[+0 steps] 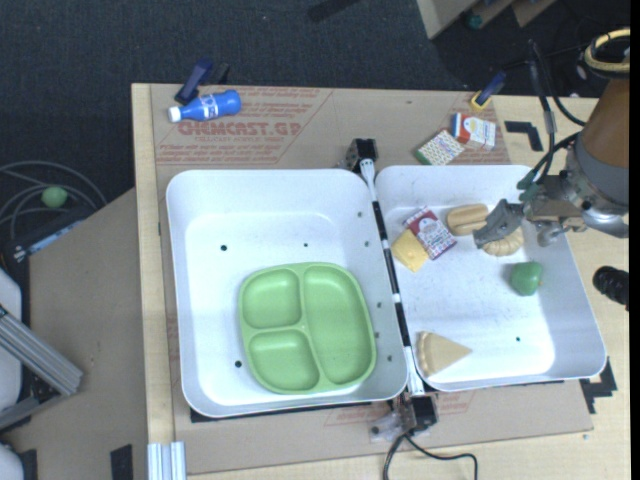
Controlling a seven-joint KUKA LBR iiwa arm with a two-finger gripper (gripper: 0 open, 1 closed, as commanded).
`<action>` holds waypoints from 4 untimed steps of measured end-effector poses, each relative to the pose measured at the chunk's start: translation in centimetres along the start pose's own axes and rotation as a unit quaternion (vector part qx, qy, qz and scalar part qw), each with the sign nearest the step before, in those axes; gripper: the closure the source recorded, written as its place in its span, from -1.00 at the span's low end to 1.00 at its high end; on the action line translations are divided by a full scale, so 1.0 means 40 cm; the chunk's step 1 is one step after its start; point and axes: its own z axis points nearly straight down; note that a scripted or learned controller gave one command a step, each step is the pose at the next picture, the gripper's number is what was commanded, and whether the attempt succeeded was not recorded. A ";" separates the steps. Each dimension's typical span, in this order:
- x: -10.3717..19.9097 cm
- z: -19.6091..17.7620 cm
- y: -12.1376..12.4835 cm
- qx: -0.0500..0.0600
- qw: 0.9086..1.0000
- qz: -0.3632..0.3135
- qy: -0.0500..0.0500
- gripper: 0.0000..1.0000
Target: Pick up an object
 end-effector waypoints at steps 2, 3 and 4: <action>-0.187 0.403 0.061 -0.001 1.000 0.000 0.000 -1.00; -0.140 0.457 0.040 0.001 1.000 0.000 0.000 -1.00; -0.142 0.424 0.047 -0.004 1.000 0.000 -0.001 1.00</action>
